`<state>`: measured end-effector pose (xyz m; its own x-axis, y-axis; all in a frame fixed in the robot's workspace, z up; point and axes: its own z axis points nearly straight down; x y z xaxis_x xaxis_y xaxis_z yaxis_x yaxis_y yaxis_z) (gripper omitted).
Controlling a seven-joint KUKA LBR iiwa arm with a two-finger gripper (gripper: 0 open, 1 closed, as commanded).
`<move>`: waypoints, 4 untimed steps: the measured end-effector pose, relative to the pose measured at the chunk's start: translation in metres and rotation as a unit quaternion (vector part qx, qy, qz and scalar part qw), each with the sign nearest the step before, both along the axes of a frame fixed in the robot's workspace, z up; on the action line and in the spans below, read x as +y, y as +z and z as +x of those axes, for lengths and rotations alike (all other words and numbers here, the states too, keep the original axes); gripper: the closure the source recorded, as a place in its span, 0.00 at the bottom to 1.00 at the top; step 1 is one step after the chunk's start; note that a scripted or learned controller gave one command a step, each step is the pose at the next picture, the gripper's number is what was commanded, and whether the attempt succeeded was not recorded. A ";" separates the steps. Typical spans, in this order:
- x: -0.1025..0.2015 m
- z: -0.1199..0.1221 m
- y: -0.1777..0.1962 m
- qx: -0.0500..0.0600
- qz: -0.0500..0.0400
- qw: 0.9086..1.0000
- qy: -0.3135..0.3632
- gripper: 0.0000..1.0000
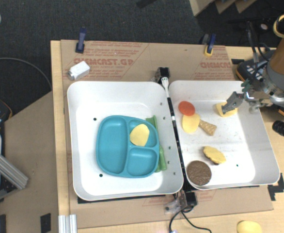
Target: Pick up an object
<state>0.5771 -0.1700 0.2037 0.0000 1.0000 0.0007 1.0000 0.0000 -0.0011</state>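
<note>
Two white bins sit side by side on the bench. Over the top right part of the right bin [258, 130], the gripper [235, 102] hangs low, touching or just above a yellow block [226, 111]. I cannot tell how wide it is open or if it has the block. Nearby lie a red disc [186, 108], a yellow oval [191, 124], a tan cone [209, 127], a yellow lump [214, 155] and a brown cookie [199, 172]. The left bin [84, 130] has a blue tray [115, 147] with a yellow piece [140, 135] on it.
</note>
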 end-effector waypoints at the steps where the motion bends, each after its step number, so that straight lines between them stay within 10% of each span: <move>1: -0.016 -0.051 0.043 0.000 0.000 1.000 -0.001 0.00; 2: -0.057 -0.100 0.114 -0.004 -0.003 1.000 -0.003 0.00; 3: -0.034 -0.097 0.277 -0.011 -0.004 1.000 0.002 0.00; 4: -0.055 -0.098 0.336 -0.006 -0.004 1.000 -0.001 0.00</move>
